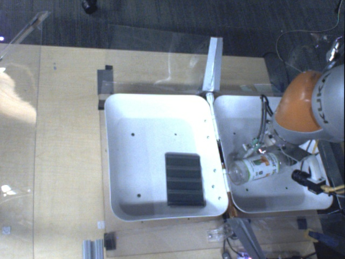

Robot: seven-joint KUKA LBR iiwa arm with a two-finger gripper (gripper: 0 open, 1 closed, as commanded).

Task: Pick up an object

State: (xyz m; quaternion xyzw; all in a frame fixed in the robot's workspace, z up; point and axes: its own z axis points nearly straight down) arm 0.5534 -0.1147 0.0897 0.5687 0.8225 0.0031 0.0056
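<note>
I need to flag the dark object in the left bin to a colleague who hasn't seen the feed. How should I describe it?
Start at the left bin, the one away from the arm. Near its front edge, right of centre, lies a black ribbed rectangular pad, flat on the floor. It is matte and grooved, unlike the clear bottle lying in the right bin.

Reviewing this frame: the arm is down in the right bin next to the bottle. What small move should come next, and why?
Probably a short lift straight up to test the grasp. The gripper sits right over the clear bottle, which lies on its side in the right bin, but the view does not settle whether the bottle is held. The black ridged block in the left bin is untouched.
</note>
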